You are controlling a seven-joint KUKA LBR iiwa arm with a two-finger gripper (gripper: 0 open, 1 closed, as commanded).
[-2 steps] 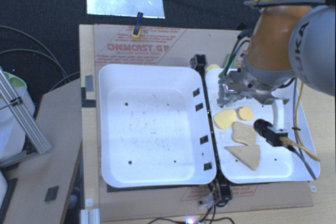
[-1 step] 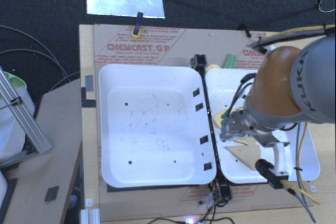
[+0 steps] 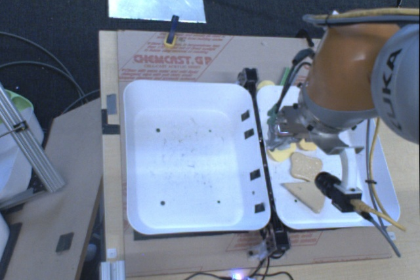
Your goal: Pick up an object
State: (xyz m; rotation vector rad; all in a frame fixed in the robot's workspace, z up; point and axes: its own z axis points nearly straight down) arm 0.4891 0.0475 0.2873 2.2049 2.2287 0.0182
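At centre right we see the hand (image 3: 283, 130), grip state indiscernible, low over the yellow flat pieces (image 3: 282, 154) beside the bin's white dividing wall (image 3: 261, 141), risking a wall strike.

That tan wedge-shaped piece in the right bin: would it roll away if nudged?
Probably not: the tan wedge lies flat with straight edges, so it would likely slide on the smooth right bin. It looks thin, maybe light and awkward to pinch.

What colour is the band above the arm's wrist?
Orange band, seen in the camera view.
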